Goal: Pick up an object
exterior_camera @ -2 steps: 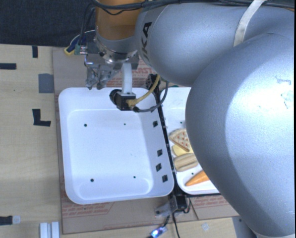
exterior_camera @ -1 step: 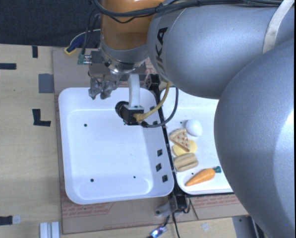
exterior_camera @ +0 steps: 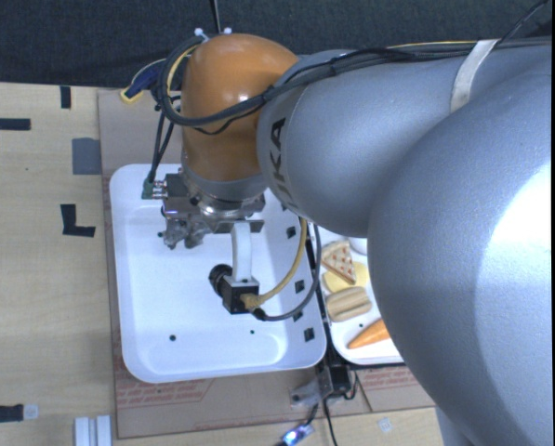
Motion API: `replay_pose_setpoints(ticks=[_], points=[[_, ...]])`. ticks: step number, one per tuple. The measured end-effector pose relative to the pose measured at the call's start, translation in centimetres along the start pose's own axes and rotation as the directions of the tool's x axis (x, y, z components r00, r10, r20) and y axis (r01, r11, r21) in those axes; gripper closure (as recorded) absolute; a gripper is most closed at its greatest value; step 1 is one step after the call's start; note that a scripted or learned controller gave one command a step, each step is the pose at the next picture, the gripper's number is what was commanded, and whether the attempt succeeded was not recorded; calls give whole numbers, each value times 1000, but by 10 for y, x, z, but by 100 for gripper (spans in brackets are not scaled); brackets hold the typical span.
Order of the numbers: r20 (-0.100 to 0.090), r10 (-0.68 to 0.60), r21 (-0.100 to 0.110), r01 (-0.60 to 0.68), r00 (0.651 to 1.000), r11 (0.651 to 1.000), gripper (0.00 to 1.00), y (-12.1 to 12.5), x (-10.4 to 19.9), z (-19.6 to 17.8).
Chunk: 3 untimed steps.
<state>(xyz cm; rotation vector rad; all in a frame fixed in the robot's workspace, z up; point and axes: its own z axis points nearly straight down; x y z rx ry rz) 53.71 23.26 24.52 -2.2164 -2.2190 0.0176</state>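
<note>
- My gripper (exterior_camera: 181, 229) is hanging low over the white left bin (exterior_camera: 119, 277), near that bin's far end.
- I cannot tell how far open my gripper is, because it is looking dark and small from up here. I am not seeing anything held in it.
- My orange band (exterior_camera: 223, 82) is sitting right above my gripper, and my big grey arm (exterior_camera: 426, 156) is reaching in from the view's right.
- Some dark letters (exterior_camera: 278, 142) are showing on my grey arm near the orange part. They are lying sideways and are partly cut off, so I cannot read the whole word.
- The things to pick are lying in the right bin (exterior_camera: 379, 355), well apart from my gripper, on the other side of the wall between the two bins.
- A yellow wedge (exterior_camera: 338, 266) is lying farthest back there.
- A tan bun (exterior_camera: 346, 303) is lying just in front of the wedge.
- An orange carrot (exterior_camera: 370, 334) is lying nearest the front, with my arm covering part of it.
- Both bins are sitting on brown cardboard (exterior_camera: 156, 393) on the pale bench (exterior_camera: 35, 277), which is showing some black marks (exterior_camera: 72, 221).
</note>
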Motion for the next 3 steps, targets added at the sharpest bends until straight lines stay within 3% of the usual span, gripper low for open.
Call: replay_pose_setpoints(ticks=[1, 2, 3], points=[[-5, -2, -11, 2, 1000, 1000, 100, -11, 1, -43], [-1, 1, -3, -1, 1000, 1000, 100, -37, 0, 16], [-4, 1, -10, -1, 1000, 1000, 100, -29, 0, -6]])
